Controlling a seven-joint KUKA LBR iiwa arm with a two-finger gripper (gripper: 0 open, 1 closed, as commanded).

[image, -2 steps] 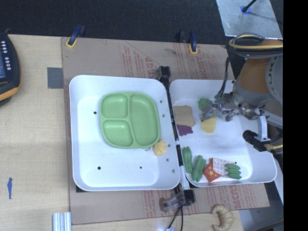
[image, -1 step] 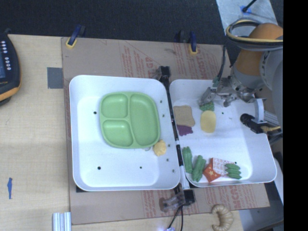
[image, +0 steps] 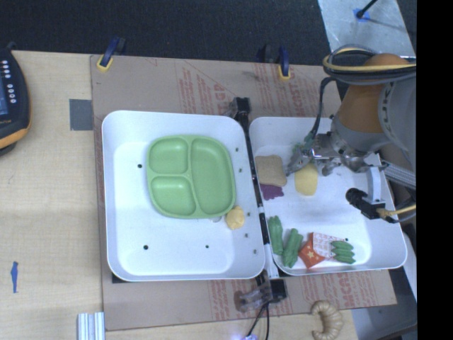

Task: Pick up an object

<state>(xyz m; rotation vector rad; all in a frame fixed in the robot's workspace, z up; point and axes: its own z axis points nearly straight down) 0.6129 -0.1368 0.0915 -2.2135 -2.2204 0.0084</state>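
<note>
My gripper (image: 306, 164) hangs over the right bin (image: 382, 257), near its back left, at the end of the grey arm with the orange band (image: 364, 105). Its fingers look spread apart, open, with nothing held between them. A pale yellow rounded object (image: 306, 182) lies right below the fingertips, touching or nearly touching them. A tan square piece (image: 270, 169) and a purple item (image: 272, 190) lie just left of it. Green pods (image: 284, 238), a red and white packet (image: 318, 248) and a green bean bundle (image: 342, 251) lie along the bin's front.
The left bin (image: 127, 246) holds a green divided plate (image: 191, 176) and a small yellow lump (image: 235, 219) at the plate's front right corner. A black cable part (image: 364, 204) of the arm hangs over the right bin's right side. A divider rail (image: 253, 190) separates the bins.
</note>
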